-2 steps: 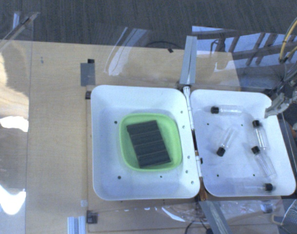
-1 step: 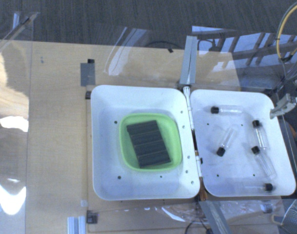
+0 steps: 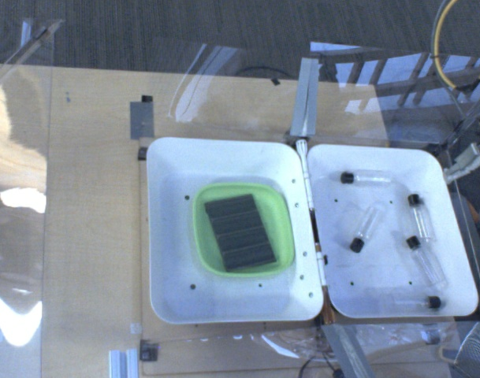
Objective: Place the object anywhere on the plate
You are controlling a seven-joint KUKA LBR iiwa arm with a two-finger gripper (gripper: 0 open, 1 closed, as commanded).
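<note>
A square lime-green plate (image 3: 205, 246) sits in the middle of the left white bin (image 3: 165, 290). A dark grey ribbed rectangular block (image 3: 239, 231) lies flat on the plate, turned slightly off square and covering most of its middle. Several clear tubes with black caps lie scattered in the right white bin (image 3: 381, 286): one near the back left (image 3: 367, 178), one at the centre (image 3: 366, 225), and one along the front edge (image 3: 417, 299).
More capped tubes (image 3: 423, 260) lie near the right bin's right wall. A grey metal bracket (image 3: 305, 97) stands behind the seam between the bins. Cables and metal framing (image 3: 460, 144) crowd the far right. Bare wooden bench (image 3: 74, 211) stretches to the left.
</note>
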